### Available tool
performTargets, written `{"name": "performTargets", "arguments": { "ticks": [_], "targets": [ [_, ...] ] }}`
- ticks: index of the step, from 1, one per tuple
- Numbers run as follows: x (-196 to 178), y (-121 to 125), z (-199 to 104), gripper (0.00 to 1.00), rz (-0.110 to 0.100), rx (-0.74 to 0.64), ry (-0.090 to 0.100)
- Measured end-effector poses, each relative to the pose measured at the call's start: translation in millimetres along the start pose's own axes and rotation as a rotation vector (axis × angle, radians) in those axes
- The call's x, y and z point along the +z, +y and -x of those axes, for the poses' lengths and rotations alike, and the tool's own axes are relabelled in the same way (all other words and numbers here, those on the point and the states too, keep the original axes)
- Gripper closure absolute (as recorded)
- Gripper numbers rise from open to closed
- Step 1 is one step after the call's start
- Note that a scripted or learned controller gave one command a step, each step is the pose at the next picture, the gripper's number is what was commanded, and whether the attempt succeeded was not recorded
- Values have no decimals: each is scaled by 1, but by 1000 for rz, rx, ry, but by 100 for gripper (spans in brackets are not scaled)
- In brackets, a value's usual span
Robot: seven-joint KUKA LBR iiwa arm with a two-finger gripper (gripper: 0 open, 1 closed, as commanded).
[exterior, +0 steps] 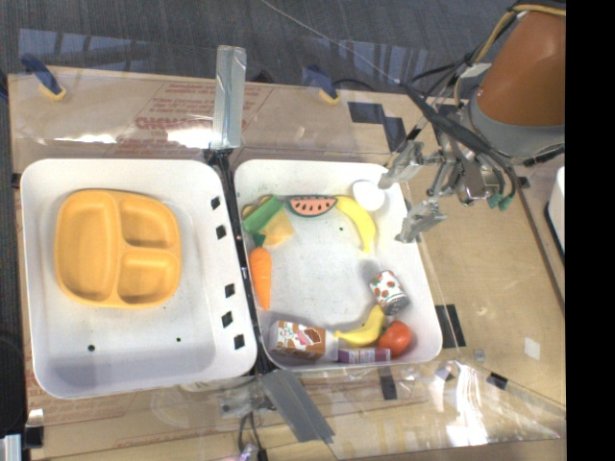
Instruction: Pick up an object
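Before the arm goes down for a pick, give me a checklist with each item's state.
1. Gripper open: ok, fingers spread.
2. Gripper empty: ok, nothing between the fingers.
3. Gripper over the right bin: not ok, it sits over the far right corner.
4. Target within reach: ok, the banana lies just left of the gripper.
5. Banana free to lift: cannot tell, the watermelon slice is close.
6. Plate out of the way: ok, in the left bin.

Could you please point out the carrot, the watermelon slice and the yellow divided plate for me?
carrot (260,275): camera view, middle of its orange body.
watermelon slice (311,204): camera view, middle of its red flesh.
yellow divided plate (60,248): camera view, its left rim.
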State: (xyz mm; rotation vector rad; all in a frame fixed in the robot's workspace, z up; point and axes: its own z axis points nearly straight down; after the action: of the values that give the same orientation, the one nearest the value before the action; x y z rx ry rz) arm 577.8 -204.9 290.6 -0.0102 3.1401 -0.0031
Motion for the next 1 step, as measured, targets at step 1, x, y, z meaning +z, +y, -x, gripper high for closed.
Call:
{"name": "performTargets", "arguments": {
  "ticks": [1],
  "targets": [
    [110, -5, 34, 0, 5, 69, 11]
  ]
}}
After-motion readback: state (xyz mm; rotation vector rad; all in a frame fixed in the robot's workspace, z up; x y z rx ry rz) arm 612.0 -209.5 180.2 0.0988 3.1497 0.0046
